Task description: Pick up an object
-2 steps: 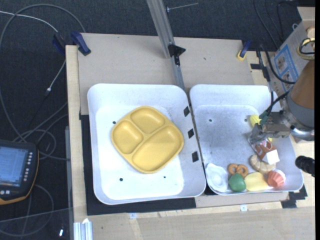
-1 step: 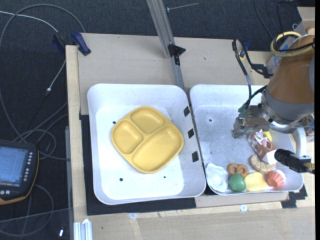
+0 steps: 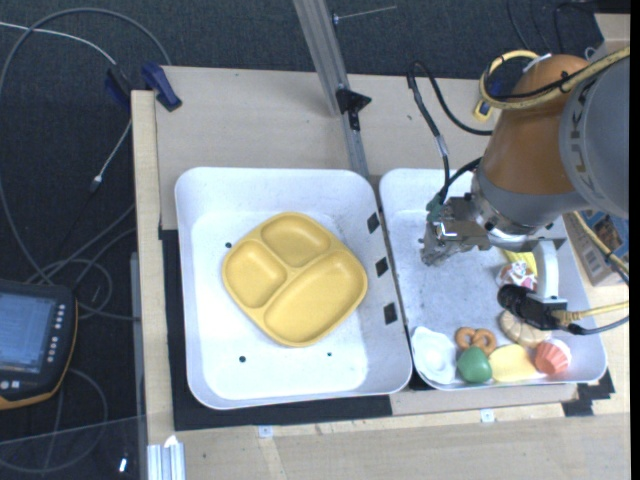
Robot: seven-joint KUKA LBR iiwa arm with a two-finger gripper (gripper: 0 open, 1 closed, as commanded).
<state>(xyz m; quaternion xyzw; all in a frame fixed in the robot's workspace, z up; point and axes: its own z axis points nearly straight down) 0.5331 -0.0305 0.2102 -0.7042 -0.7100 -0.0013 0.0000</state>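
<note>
My gripper [image 3: 438,250] hangs over the left part of the right bin [image 3: 440,298], above bare floor, and I see nothing held in it. Small play-food items lie along that bin's front edge: a white piece [image 3: 432,348], a brown pretzel [image 3: 476,338], a green ball [image 3: 475,366], a pale yellow piece [image 3: 513,364] and a pink cupcake [image 3: 553,356]. A tan cookie-like piece [image 3: 522,328] sits just behind them. All of these lie in front of the gripper and to its right, apart from it.
The left bin [image 3: 200,268] holds a yellow divided plate [image 3: 294,278] near its middle. A metal post [image 3: 330,58] rises behind the gap between the bins. The arm's bulky orange wrist [image 3: 535,138] covers the back right of the right bin.
</note>
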